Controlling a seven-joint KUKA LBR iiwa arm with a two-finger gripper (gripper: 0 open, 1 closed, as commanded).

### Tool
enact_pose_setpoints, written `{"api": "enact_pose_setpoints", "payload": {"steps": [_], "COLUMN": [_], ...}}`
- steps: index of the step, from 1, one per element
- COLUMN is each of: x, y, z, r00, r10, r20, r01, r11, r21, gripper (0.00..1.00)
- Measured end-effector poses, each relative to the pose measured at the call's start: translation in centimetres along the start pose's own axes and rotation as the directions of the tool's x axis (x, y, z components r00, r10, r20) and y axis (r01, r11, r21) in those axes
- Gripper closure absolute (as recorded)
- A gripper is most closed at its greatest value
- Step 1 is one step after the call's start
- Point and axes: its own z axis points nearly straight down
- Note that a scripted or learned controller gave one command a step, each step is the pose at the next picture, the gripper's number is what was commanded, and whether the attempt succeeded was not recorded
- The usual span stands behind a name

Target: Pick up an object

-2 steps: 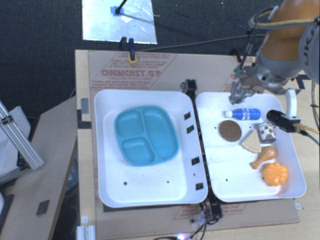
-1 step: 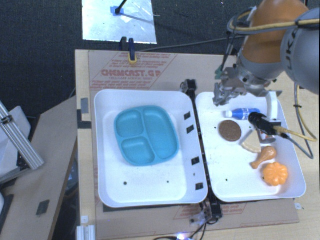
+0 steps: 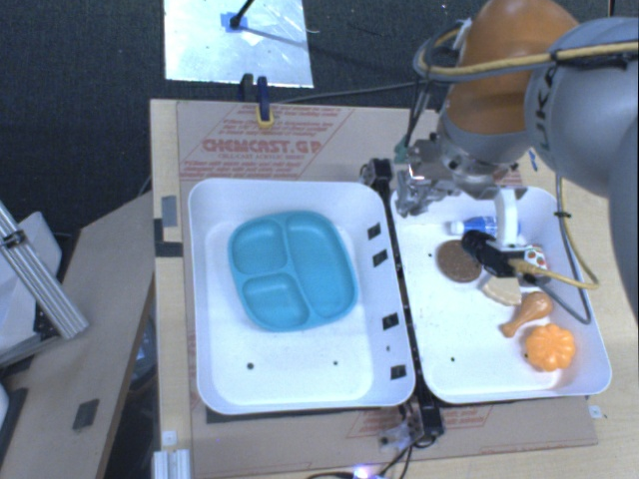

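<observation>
My gripper (image 3: 413, 196) hangs over the far left corner of the right bin (image 3: 439, 367), close to the wall between the two bins. Nothing shows between its tips. To its right and nearer the camera lie a brown round cookie (image 3: 459, 262), a small blue and white item (image 3: 476, 226), a beige oval piece (image 3: 502, 291), a tan toy drumstick (image 3: 526, 313) and an orange toy pumpkin (image 3: 550, 347). These all lie on the bin floor, apart from the gripper. The arm covers the far right part of this bin.
The left bin (image 3: 220, 367) holds a light blue divided plate (image 3: 293, 269). A small spotted item (image 3: 537, 258) sits near the right bin's right wall. Cardboard (image 3: 260, 143) lies under both bins, and a blue clamp (image 3: 262, 98) stands at its far edge.
</observation>
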Motion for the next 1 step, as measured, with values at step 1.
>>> {"api": "enact_pose_setpoints", "payload": {"steps": [1], "x": [4.52], "y": [-0.29], "z": [1.86], "r00": [1.000], "r10": [0.000], "r20": [0.000], "r01": [0.000], "r11": [1.000], "r21": [0.001], "gripper": [1.00]}}
